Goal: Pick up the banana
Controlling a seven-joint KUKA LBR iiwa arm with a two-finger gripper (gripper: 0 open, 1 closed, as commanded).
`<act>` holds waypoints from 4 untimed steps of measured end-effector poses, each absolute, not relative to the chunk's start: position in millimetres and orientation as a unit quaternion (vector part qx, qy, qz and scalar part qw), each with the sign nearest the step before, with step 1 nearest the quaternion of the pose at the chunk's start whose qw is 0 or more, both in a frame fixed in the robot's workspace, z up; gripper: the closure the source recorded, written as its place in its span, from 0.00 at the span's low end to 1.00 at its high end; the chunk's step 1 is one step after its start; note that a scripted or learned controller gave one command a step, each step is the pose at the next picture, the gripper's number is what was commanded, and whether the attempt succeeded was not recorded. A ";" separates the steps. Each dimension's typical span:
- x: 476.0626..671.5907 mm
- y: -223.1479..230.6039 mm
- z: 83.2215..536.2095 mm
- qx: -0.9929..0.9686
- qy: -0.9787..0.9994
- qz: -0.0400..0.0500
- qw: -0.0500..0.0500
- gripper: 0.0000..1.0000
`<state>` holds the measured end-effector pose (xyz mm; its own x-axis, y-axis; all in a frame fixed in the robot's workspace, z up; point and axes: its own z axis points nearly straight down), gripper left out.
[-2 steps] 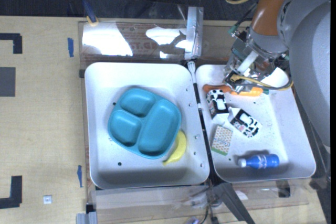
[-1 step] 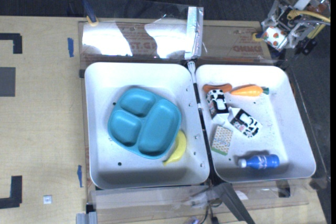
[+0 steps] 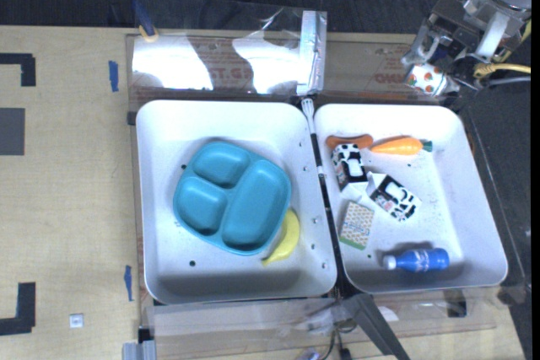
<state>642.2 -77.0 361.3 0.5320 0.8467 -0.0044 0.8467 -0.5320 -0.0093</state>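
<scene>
The banana (image 3: 285,239) is yellow and lies in the left bin (image 3: 160,139) near its front right corner. Part of it is tucked under the rim of a blue divided plate (image 3: 234,196). My gripper (image 3: 428,63) hangs at the top right, beyond the far edge of the right bin (image 3: 472,181) and far from the banana. A small white object with orange spots (image 3: 427,81) shows right at its tip; whether it is gripped is unclear.
The right bin holds a carrot (image 3: 396,147), two black-and-white toys (image 3: 348,162) (image 3: 395,198), a patterned packet (image 3: 356,223) and a blue bottle (image 3: 418,260). A clear plastic sheet (image 3: 228,55) stands behind the left bin.
</scene>
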 end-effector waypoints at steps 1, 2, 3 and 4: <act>665.9 -106.2 303.5 -0.867 -0.498 0.004 0.003 1.00; 666.0 -106.7 287.9 -0.851 -0.525 0.004 0.003 1.00; 666.0 -99.7 281.0 -0.834 -0.552 0.003 0.003 1.00; 637.0 -104.8 315.5 -0.791 -0.612 0.003 0.003 1.00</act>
